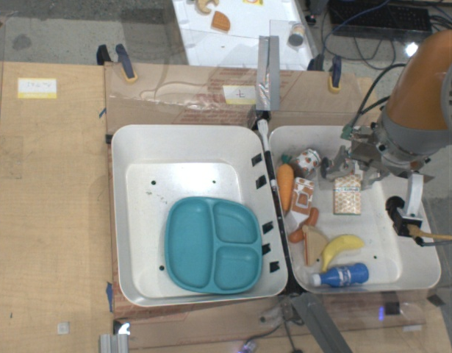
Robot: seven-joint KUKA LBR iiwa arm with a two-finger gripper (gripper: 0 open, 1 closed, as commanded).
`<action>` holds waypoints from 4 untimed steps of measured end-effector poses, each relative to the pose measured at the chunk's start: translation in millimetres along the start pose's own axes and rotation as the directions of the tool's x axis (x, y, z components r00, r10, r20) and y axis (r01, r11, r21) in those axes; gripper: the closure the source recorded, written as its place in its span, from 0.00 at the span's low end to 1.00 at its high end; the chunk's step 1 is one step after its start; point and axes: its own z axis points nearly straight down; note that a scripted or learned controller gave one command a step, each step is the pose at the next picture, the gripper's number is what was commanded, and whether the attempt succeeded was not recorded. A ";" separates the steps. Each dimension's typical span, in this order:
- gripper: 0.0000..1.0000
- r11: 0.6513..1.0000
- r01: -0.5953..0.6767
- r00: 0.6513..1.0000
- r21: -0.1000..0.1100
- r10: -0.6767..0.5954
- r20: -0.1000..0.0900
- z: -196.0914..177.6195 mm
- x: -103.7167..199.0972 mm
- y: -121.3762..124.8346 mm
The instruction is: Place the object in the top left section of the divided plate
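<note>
The left shallow white bin (130, 212) holds only the teal three-section plastic plate (212, 245). The right white bin (424, 271) holds an orange carrot (285, 184), a yellow banana (339, 247) at 6 o'clock, a blue bottle (343, 276), and a small patterned carton (348, 195) under the gripper (350, 169). Whether the gripper grasps anything, I cannot tell. No writing is readable.

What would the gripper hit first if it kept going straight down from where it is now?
Probably the small patterned carton in the right bin: the gripper hangs right above its top edge. Depth is hard to judge from this slanted view.
</note>
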 end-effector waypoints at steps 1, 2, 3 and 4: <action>1.00 0.993 -0.116 0.993 0.003 0.116 -0.002 -2.1 78.2 -59.7; 1.00 0.996 -0.084 0.996 0.002 0.084 -0.002 11.8 117.1 -101.2; 1.00 0.999 0.048 0.999 0.000 -0.048 -0.001 21.8 166.4 -87.2; 0.00 0.999 0.048 0.999 -0.001 -0.048 -0.002 21.7 166.2 -87.0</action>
